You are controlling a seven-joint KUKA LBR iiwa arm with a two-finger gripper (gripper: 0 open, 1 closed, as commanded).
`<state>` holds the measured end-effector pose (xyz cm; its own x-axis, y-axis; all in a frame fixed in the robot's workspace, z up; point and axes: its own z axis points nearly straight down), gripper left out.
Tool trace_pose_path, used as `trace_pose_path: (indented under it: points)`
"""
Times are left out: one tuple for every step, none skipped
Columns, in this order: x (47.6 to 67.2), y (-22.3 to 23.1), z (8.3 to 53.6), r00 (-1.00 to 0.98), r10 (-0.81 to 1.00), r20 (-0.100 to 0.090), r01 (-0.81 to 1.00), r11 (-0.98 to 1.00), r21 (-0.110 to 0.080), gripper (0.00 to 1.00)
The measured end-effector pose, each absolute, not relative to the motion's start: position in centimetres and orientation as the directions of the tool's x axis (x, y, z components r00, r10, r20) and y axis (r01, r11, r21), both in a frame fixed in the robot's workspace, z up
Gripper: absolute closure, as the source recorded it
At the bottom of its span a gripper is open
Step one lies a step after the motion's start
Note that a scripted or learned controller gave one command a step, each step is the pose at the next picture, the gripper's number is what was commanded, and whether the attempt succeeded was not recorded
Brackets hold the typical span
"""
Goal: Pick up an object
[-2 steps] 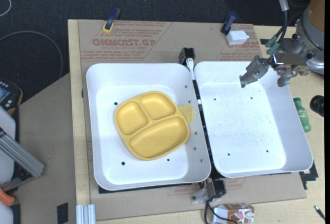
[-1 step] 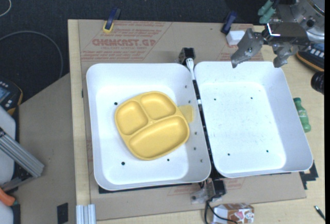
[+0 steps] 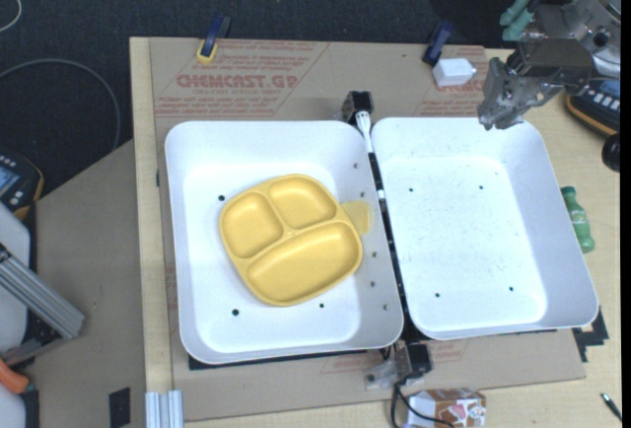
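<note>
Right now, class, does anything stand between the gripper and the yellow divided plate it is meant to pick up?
Nothing visible lies on the plate. The gripper hangs over the right bin's far rim, so the raised rims where both bins meet lie between them.

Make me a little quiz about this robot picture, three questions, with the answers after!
1. True or false: the yellow plate lies in the left bin.
2. How many sections does the yellow plate have? A) two B) three C) five
3. Fill in: the gripper hangs over the far rim of the ____ bin.

Key:
1. True.
2. B: two small sections and one large one.
3. Right. Nothing shows between its fingers.
</note>
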<state>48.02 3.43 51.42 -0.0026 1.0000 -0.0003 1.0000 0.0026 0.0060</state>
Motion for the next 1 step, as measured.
trace_pose_path:
  points:
    - [47.86,7.81,43.91,-0.005,1.0,-0.001,1.0,0.005,-0.01,1.0]
